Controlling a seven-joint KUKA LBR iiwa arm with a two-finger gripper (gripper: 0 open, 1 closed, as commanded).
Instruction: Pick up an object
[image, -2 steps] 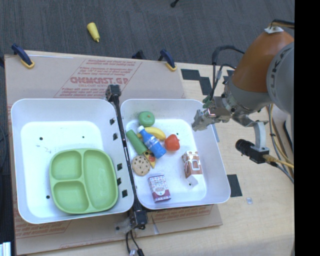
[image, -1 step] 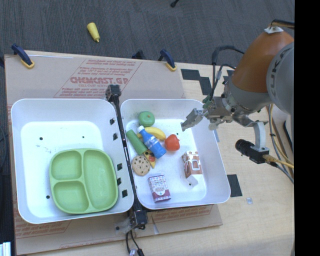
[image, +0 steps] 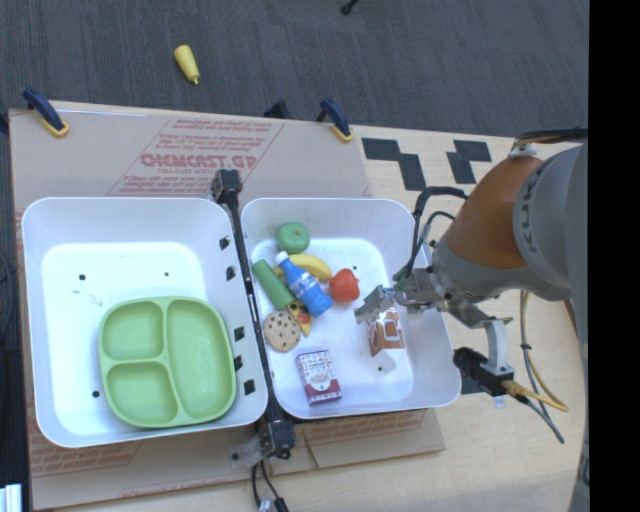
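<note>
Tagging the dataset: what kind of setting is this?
Likely a lab grasping test bench: two white bins clamped onto cardboard, toy food such as a banana, and a robot arm.

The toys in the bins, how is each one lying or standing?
green plate: flat, left bin
red box: flat, right bin
blue bottle: on its side
banana: lying down
cookie: flat
brown packet: under the gripper; held or not, cannot tell

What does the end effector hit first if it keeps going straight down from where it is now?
Most likely the brown packet lying on the right bin floor. The end effector sits right over it, at its top edge. Height above it is unclear from this slanted view, so contact may already be close.
</note>
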